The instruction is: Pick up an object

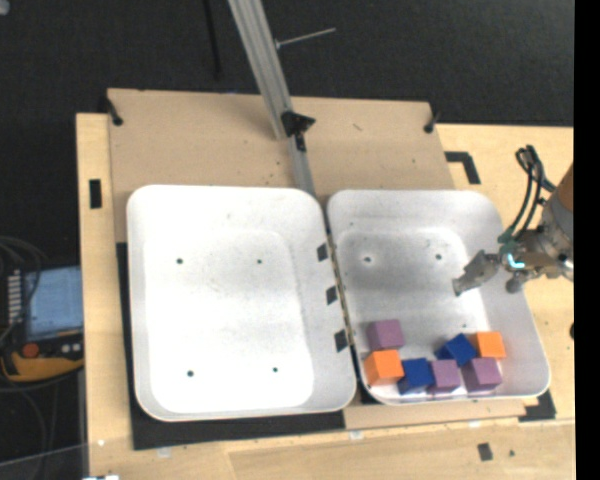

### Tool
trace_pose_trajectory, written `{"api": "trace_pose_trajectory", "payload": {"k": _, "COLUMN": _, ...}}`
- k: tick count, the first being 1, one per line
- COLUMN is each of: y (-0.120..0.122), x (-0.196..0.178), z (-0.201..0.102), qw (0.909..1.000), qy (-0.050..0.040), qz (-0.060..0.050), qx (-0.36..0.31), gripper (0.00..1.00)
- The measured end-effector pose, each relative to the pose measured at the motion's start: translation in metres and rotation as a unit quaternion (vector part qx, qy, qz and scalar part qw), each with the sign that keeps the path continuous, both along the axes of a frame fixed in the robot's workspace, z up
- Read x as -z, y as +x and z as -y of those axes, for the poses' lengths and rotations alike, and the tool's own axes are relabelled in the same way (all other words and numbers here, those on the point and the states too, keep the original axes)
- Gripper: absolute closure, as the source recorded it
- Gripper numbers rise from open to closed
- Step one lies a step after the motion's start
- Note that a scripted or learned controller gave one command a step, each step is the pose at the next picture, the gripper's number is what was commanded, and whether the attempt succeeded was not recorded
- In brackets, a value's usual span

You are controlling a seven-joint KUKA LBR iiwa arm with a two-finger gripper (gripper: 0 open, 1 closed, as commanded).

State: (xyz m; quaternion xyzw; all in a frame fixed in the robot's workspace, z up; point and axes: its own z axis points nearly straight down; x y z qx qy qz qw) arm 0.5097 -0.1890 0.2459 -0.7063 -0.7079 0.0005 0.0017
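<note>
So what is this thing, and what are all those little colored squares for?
You are looking down from a camera fixed above a workbench. On the bench sit two shallow white trays side by side: the left tray and the right tray. The colored squares are small blocks, bunched up in the near corner of the right tray: two orange blocks, two blue blocks and three purple blocks. Coming in from the right is a robot arm, a machine run by a computer program. At its end is the gripper, a two-fingered claw for grabbing. Its job is to pick up one block. Right now it hangs over the right tray, above the blocks, holding nothing.
</note>
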Motion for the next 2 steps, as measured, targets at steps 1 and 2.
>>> {"api": "trace_pose_trajectory", "payload": {"k": 1, "y": 0.001, "x": -0.002, "z": 0.000, "qw": 1.0000, "qy": -0.0006, "qz": 0.003, "qx": 0.000, "gripper": 0.00}}
{"api": "trace_pose_trajectory", "payload": {"k": 2, "y": -0.007, "x": 0.049, "z": -0.006, "qw": 1.0000, "qy": -0.0014, "qz": 0.000, "qx": 0.002, "gripper": 0.00}}
